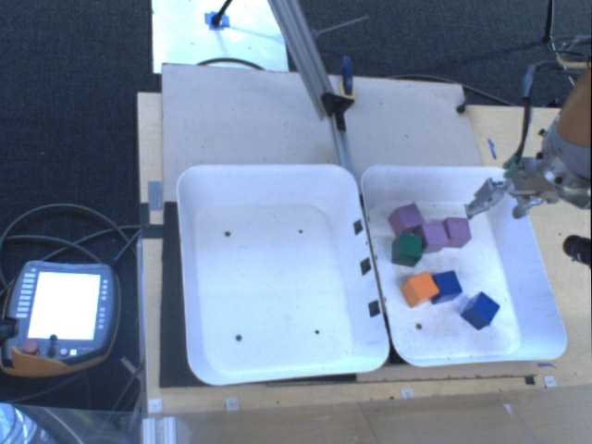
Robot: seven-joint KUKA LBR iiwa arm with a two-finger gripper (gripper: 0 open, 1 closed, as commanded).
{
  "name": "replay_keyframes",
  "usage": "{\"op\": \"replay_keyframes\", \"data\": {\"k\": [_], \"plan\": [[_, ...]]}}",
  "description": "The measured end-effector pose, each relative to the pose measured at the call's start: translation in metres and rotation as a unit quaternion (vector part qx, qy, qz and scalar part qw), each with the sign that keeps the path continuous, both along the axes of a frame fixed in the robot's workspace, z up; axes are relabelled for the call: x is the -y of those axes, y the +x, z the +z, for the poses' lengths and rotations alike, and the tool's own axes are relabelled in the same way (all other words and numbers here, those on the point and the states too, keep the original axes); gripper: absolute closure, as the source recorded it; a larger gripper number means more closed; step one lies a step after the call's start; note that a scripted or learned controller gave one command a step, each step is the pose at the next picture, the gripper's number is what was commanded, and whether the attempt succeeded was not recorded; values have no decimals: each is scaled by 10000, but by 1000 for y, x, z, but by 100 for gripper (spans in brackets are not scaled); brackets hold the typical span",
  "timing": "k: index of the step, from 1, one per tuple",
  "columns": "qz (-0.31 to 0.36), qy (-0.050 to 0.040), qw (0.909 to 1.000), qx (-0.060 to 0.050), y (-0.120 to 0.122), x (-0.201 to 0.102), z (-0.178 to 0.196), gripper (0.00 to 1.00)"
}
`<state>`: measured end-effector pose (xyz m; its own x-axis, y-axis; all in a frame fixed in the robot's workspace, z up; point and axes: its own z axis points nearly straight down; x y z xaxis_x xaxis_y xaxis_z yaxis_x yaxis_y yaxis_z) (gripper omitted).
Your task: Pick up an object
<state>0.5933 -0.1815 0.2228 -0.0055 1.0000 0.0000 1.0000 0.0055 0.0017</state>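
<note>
**A:** Camera view, nearest first: blue cube (480,310) sits alone at the front of the right bin (541,289). Behind it, orange cube (419,289) touching a 2nd blue cube (447,285).

**B:** Then the cluster, yeah? Green cube (407,249), w/ three purple cubes (433,236) packed tight behind and beside it.

**A:** Right. Left bin (199,276) next door. Gripper (500,198) hangs over the right bin's far right side, just beyond the purple ones, apart from them. Fingers look spread, nothing between them.

**B:** So what's the smart pick?

**A:** Imo the lone blue one up front. Free on all sides, so fingers can straddle it w/o bumping neighbours. Purple ones are closer but jammed together; a finger would prob land on top of one.

**B:** Tips?

**A:** Centre over it, line fingers w/ flat faces, drop low before closing.
</note>
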Motion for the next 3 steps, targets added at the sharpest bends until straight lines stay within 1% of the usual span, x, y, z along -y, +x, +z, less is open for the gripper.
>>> {"op": "replay_keyframes", "data": {"k": [1,2,3], "plan": [[0,-1,10000,0,0,0,0,0],[-14,1,10000,-24,0,0,-63,0],[-14,6,10000,7,6,3,-102,0]]}}
